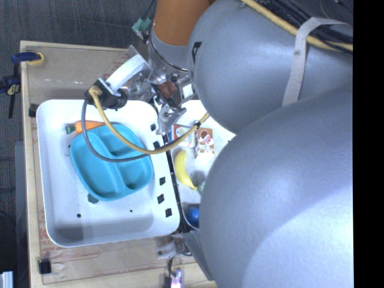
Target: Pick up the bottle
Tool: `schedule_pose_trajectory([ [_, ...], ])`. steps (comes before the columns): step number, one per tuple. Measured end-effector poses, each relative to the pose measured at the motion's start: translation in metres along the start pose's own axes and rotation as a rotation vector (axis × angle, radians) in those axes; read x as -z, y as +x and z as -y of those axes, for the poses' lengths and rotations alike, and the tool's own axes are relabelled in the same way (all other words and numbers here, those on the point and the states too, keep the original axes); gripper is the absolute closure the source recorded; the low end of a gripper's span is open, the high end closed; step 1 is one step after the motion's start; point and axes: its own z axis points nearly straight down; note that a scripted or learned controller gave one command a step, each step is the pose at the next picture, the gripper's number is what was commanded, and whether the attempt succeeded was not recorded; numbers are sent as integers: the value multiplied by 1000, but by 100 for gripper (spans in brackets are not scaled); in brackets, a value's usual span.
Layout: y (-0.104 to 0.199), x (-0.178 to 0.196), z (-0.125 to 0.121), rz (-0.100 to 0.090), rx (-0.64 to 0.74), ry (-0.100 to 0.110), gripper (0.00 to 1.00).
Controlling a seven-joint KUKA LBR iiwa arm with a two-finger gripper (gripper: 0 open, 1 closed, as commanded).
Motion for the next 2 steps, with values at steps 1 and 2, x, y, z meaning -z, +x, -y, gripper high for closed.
schedule_pose_trajectory([
  [1, -18, -163, 51, 3, -278, 0, 0],
  [2, -7, -84, 5, -1, -278, 0, 0],
])
